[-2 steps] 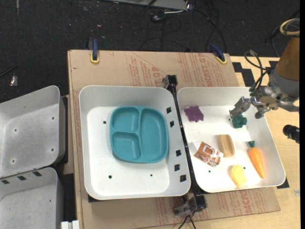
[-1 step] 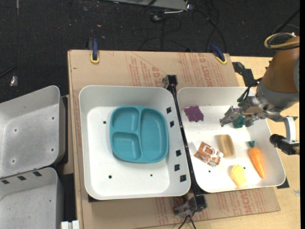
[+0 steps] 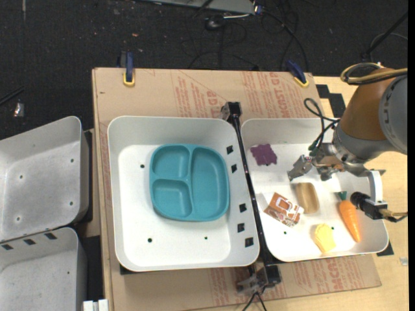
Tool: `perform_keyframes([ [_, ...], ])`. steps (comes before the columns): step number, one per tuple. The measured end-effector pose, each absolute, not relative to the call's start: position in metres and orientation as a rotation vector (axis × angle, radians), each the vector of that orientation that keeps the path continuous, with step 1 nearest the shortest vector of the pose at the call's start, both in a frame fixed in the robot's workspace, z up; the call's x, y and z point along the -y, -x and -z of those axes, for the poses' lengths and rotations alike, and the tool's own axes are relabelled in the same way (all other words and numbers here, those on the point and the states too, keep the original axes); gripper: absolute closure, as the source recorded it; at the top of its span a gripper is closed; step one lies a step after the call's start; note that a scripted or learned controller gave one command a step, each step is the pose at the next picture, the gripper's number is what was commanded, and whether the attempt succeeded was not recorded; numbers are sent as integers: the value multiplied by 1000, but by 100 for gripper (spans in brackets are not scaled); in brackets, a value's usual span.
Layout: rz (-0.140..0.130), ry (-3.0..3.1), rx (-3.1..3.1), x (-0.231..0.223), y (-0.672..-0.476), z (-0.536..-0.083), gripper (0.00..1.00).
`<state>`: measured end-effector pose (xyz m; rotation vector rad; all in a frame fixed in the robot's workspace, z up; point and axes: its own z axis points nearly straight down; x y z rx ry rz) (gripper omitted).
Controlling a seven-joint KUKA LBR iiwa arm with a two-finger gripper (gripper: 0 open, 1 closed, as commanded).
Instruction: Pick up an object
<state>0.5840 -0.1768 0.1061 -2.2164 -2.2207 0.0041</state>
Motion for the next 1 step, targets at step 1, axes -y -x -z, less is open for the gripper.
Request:
perform_keyframes([
  [1, -2, 2220, 2221, 176, -584, -92, 0],
])
